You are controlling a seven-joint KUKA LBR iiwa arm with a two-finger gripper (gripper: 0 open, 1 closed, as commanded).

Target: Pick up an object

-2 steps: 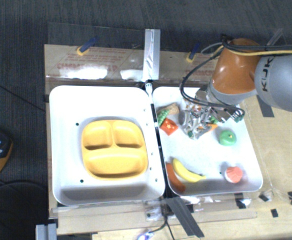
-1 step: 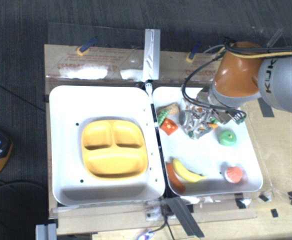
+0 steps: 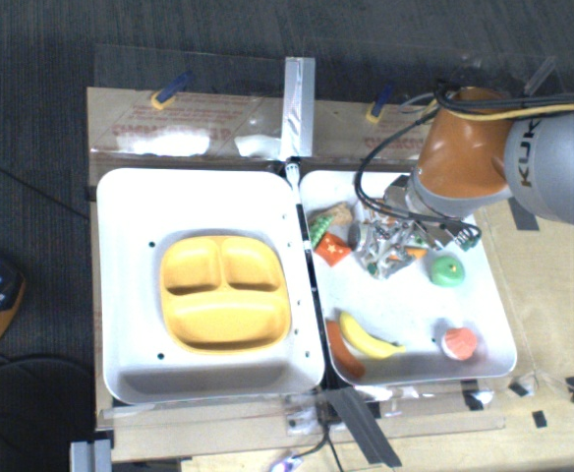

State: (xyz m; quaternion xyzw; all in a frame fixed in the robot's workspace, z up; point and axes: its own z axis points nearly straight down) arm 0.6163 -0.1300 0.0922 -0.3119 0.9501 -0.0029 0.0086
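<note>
Partial letters, probably "KU", on the grey arm (image 3: 547, 170) at the right edge.

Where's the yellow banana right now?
The yellow banana lies in the right white bin, near its front-left corner, against a brown-orange item and left of the red-and-white round toy.

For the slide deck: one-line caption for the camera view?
KUKA arm's pincer low in the right bin among toy food, banana nearby; yellow tray in the left bin.
</note>
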